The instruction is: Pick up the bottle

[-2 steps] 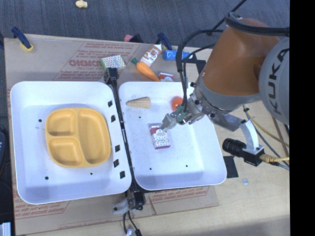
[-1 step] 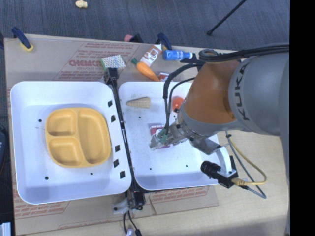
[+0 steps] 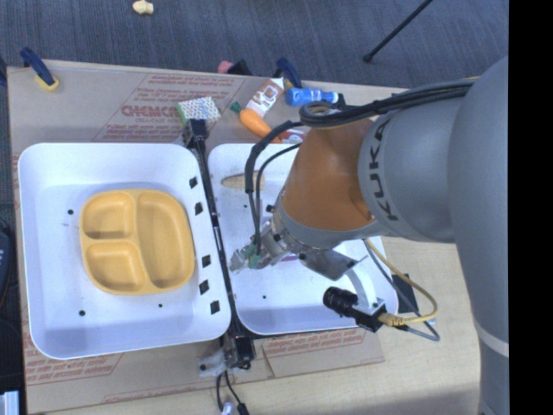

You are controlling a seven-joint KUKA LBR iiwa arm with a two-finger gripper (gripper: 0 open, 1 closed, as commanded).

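First, check the gripper (image 3: 257,254): open or closed cannot be told here. Locate the bottle (image 3: 262,104) well beyond it, outside the bin (image 3: 285,316). Centre across its body before closing.

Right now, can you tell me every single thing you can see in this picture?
Bins: two, white, side by side on the bench.
Divided plate: one, yellow, three sections, in the left bin.
Bottle: one, white and orange, lying on the cardboard behind the right bin.
Blue thing: one, beside the bottle; too small to name.
Checked packet: one, green and white, behind the bins.
Clamps: two, blue, on the cardboard's back edge.
Yellow scrap: one, on the grey floor.
Arm: one, grey with an orange band, over the right bin.
Gripper: one, low in the right bin near its left wall.
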